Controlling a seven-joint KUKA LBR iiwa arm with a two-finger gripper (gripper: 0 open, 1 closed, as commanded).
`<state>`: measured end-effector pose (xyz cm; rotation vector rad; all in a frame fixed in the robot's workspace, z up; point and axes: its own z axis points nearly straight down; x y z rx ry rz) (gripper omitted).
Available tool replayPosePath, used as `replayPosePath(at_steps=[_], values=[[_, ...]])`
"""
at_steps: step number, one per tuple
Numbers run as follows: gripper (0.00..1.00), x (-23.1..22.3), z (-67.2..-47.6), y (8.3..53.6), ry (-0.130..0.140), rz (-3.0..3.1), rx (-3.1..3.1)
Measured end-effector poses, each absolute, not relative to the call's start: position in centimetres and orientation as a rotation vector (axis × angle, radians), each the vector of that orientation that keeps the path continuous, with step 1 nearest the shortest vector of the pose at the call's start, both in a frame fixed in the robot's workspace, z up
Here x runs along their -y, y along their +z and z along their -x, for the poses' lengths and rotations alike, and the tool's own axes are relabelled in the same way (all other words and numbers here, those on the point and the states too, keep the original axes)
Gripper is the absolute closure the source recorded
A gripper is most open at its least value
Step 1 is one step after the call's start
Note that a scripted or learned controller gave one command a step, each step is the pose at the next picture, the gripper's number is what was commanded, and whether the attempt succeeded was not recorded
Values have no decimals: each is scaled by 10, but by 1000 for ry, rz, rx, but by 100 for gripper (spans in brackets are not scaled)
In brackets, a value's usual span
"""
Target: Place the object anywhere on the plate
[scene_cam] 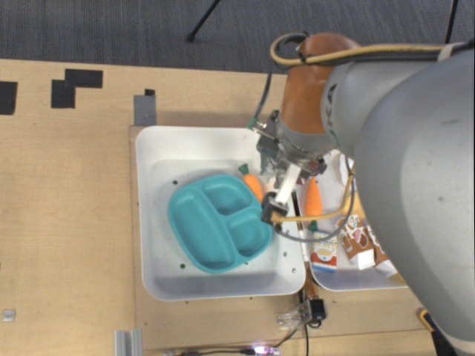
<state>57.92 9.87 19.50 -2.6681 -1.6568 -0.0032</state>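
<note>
A teal divided plate [217, 222] lies in the left white bin [159, 273]. A small orange carrot [253, 185] with a green top rests against the plate's upper right rim. My gripper [273, 170] hangs just to the right of this carrot, under the orange wrist band, close above the bin floor. The arm's body hides much of the gripper. I cannot make out anything between it and the carrot.
In the right bin [349, 284], a second orange carrot [313, 197] lies near the dividing wall. Below it stand a small white and red carton [324, 255] and a brown packet [360, 245]. The grey arm covers most of the right bin.
</note>
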Motion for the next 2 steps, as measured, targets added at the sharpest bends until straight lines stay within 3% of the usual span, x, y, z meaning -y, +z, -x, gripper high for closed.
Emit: replayPosePath(at_steps=[1, 2], values=[[100, -155, -575, 200, -1, 2687, 1625], [0, -155, -575, 200, -1, 2688, 1625]])
